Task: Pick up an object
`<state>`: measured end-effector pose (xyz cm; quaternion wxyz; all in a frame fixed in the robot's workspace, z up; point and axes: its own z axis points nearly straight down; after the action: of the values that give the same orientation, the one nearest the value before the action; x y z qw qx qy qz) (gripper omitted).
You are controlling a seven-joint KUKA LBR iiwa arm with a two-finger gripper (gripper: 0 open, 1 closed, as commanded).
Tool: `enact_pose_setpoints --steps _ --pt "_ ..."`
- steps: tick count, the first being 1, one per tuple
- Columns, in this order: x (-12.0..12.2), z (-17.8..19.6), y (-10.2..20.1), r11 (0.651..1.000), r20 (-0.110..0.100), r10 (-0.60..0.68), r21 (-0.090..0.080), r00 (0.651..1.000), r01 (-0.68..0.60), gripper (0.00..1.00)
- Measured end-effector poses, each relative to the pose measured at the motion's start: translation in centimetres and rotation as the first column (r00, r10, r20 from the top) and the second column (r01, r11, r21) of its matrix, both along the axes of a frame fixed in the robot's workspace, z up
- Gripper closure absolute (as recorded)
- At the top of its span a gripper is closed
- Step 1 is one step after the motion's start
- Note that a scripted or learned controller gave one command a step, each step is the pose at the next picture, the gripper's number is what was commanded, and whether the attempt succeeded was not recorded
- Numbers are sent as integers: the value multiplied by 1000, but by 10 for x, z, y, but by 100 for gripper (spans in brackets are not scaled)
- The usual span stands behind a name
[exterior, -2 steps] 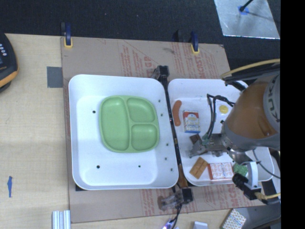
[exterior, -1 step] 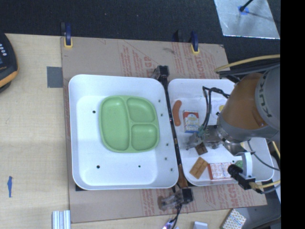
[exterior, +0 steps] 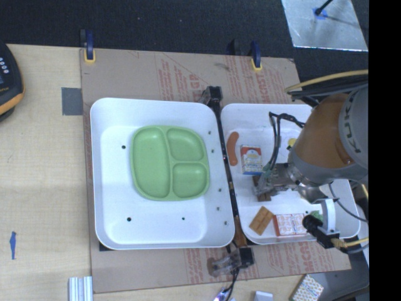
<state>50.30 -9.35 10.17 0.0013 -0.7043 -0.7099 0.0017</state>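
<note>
Gripper (exterior: 268, 184) low in right bin (exterior: 250, 115), jaw state can't tell. Sausage (exterior: 232, 148) at bin's left wall, long axis top-to-bottom. Small box (exterior: 251, 160) beside it, upright. Cracker (exterior: 261, 220) tilted diagonally. Green plate (exterior: 169, 162) in left bin (exterior: 106, 168).
</note>
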Motion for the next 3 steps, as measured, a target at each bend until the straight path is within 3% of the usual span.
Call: enact_pose_setpoints --steps 1,2,3 --pt "0 0 0 1000 -1 0 0 1000 0 0" --pt "0 10 -1 1000 -1 2 -1 1000 -2 100" --pt "0 9 0 1000 -2 4 -1 1000 -4 0"
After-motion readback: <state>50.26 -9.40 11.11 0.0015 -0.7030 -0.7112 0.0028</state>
